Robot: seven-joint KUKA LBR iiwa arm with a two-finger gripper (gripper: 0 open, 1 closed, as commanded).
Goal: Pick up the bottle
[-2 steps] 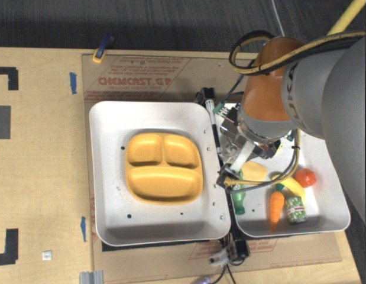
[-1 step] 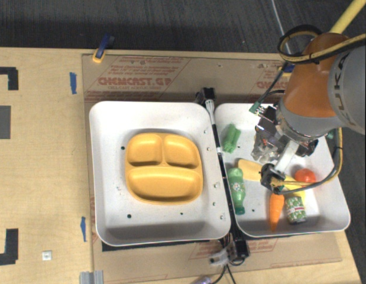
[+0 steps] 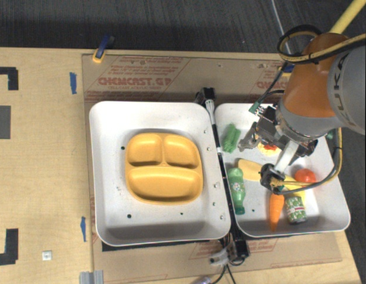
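- The gripper (image 3: pixel 261 136) hangs over the upper middle of the right bin (image 3: pixel 332 216), at the frame's right. Its working end is a dark tangle against the clutter, so I cannot tell whether it is spread or pressed together, nor whether it touches anything.
- The grey and orange arm (image 3: pixel 316 93) covers the bin's upper right corner and is cut off by the frame's right edge.
- Just under the gripper a small red and yellow thing (image 3: pixel 269 150) peeks out, mostly hidden and too unclear to name.
- The bottle (image 3: pixel 236 188), green with a pale label, lies along the right bin's left wall, to the lower left of the gripper and apart from it.
- Above it in the same bin lies a second green object (image 3: pixel 231 138), too blurred to name.
- Also in the right bin are a pale yellow wedge (image 3: pixel 249 168) just right of the bottle's upper end, a red tomato (image 3: pixel 305 175), an orange carrot (image 3: pixel 276 210), and a small green and white can (image 3: pixel 295 209) just beside the carrot.
- The left bin (image 3: pixel 99 176) holds 1 yellow plate (image 3: pixel 163 165) with 3 compartments, sitting at its centre.
- The 2 bins rest side by side on a cardboard sheet (image 3: pixel 171 70).
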